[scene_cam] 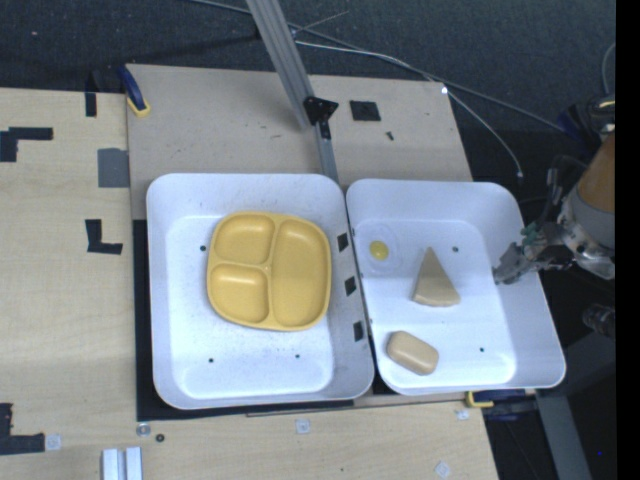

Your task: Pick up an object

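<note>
No brand, label or legible writing shows on anything on the bench. In the right bin (500, 208), a pale tan wedge (435, 280) lies near the middle, its point toward the far wall. A rounded tan block (412, 352) sits nearer, close to the near-left corner, and a small yellow disc (379, 251) rests to the wedge's left. A yellow divided plate (269, 270), with three compartments, lies in the left bin (165, 298). The gripper (512, 266) hangs at the right bin's right rim; whether it grips anything cannot be told.
</note>
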You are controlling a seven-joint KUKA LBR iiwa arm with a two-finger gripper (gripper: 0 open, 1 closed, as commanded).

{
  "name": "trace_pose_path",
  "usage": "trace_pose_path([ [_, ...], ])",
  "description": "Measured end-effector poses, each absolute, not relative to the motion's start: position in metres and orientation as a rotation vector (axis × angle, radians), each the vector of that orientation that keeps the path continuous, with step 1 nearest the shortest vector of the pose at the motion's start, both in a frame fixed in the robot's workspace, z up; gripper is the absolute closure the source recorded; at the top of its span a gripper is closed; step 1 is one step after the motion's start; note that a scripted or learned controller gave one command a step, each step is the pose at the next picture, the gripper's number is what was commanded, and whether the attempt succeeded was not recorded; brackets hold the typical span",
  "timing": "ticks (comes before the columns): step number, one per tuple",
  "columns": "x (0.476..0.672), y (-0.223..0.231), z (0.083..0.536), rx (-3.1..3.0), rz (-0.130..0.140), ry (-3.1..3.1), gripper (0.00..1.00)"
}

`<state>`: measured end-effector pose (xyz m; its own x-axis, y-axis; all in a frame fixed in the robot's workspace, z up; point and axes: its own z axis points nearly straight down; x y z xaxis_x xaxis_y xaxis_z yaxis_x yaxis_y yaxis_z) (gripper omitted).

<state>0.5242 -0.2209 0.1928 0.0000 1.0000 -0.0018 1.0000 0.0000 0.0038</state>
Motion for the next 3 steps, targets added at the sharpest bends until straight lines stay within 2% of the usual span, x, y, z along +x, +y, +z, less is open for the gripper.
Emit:
trace_pose_path([
  [1,0.525,-0.221,0.224,2.218,0.002,2.222,1.0],
  [2,0.535,-0.173,0.216,2.216,0.0,2.229,1.0],
  [3,0.553,-0.128,0.224,2.215,0.002,2.23,1.0],
])
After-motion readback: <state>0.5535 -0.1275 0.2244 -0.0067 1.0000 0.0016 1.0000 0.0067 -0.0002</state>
